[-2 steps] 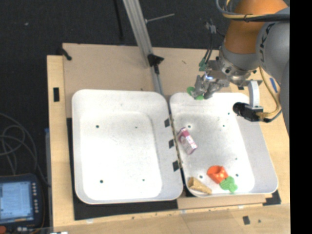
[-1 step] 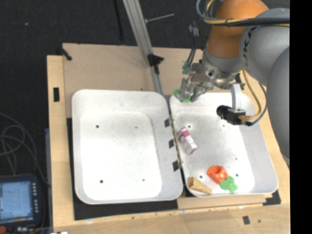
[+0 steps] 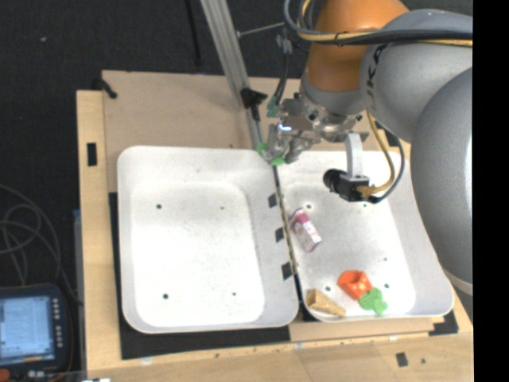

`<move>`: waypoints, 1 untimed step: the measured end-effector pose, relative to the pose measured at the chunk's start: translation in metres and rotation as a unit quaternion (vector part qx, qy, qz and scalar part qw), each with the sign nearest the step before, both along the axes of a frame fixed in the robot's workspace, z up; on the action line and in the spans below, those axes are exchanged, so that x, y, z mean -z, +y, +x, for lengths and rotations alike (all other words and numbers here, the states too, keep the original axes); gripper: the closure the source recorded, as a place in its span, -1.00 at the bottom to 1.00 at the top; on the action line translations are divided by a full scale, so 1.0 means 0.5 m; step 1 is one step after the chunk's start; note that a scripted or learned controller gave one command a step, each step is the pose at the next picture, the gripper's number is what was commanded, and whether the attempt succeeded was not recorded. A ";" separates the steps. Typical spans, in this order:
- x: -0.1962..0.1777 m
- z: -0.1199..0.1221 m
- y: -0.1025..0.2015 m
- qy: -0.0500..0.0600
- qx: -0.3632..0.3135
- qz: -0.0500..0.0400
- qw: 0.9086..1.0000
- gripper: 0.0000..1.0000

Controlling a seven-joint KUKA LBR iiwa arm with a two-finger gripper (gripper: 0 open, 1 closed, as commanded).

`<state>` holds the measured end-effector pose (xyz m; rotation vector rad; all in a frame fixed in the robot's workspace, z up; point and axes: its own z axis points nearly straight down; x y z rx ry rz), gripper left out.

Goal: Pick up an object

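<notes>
In the camera view, the end effector is seen over the right white bin's far-left corner; its state cannot be told. The small pink-and-white packet lies nearer the camera, angled diagonally.

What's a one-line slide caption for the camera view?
Grey KUKA arm's gripper at the right white bin's far corner; pink-white packet, orange-red toy, green piece, tan wedge inside.
</notes>
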<state>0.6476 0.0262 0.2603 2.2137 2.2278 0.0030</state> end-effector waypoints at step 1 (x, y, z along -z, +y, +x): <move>0.046 0.008 0.103 0.002 0.000 0.000 1.000 1.00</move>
